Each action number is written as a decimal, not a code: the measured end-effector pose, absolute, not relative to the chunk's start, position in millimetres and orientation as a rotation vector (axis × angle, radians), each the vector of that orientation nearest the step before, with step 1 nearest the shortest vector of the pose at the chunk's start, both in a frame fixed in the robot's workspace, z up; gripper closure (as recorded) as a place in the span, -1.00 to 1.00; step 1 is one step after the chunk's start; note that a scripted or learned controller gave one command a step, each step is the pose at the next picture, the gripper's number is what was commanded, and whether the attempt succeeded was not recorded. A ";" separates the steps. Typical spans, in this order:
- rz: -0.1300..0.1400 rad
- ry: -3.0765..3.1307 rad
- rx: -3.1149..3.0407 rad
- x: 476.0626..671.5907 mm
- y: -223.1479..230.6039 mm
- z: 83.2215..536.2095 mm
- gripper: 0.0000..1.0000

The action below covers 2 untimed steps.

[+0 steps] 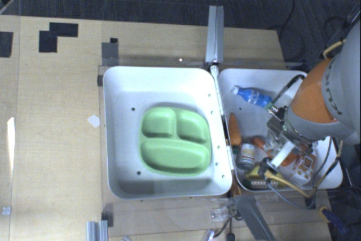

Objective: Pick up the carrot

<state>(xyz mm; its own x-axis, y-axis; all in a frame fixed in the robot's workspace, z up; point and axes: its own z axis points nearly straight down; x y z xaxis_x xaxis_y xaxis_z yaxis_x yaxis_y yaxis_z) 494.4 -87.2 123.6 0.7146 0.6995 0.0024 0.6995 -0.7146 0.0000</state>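
The carrot [233, 129] is a slim orange stick lying lengthwise against the left wall of the right bin [293, 77]. My gripper [272, 145] hangs low over the middle of that bin, to the right of the carrot and a short way from it. The grey wrist and the orange band of the arm cover the right part of the bin. Nothing shows between the gripper and the carrot except a small can [246, 156].
A clear bottle with a blue label [253, 96] lies at the back of the right bin. A small red-orange item [258, 143] and a printed packet [302, 164] sit near the gripper. The left bin [118, 121] holds a green divided plate [175, 140].
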 end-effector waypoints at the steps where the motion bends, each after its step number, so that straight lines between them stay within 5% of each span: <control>1: -0.003 -1.186 -2.908 494.3 -87.2 123.6 -1.00; 2: -0.016 -1.237 -2.892 490.1 -83.6 89.5 -1.00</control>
